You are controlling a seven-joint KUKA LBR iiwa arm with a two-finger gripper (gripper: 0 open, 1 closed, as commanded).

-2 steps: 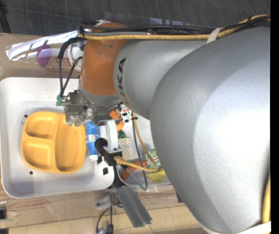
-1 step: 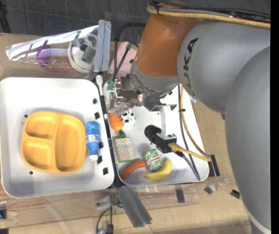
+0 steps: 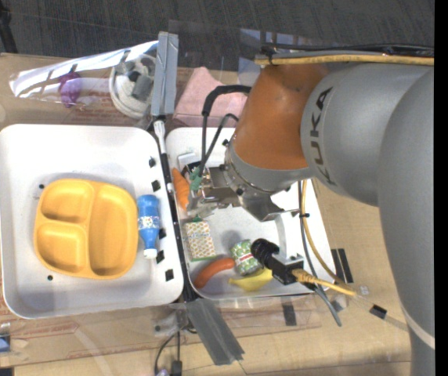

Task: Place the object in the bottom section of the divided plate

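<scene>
Big grey arm [image 3: 365,108] reaching in over the right bin [image 3: 302,210]. Yellow divided plate [image 3: 87,227] lying in the left bin [image 3: 20,210]. Blue bottle [image 3: 149,222] just beside the plate's right edge. Small toys in the right bin: orange carrot [image 3: 213,269], green can [image 3: 245,257], yellow banana [image 3: 251,282]. Claw [image 3: 200,190] low in the right bin; cannot tell if clenched or released.

Two white bins [image 3: 20,210] sit side by side. One yellow divided plate [image 3: 83,227] and one blue bottle [image 3: 148,222] lie in the left bin. Right of the plate: two carrots [image 3: 212,269], one banana [image 3: 251,282].
</scene>
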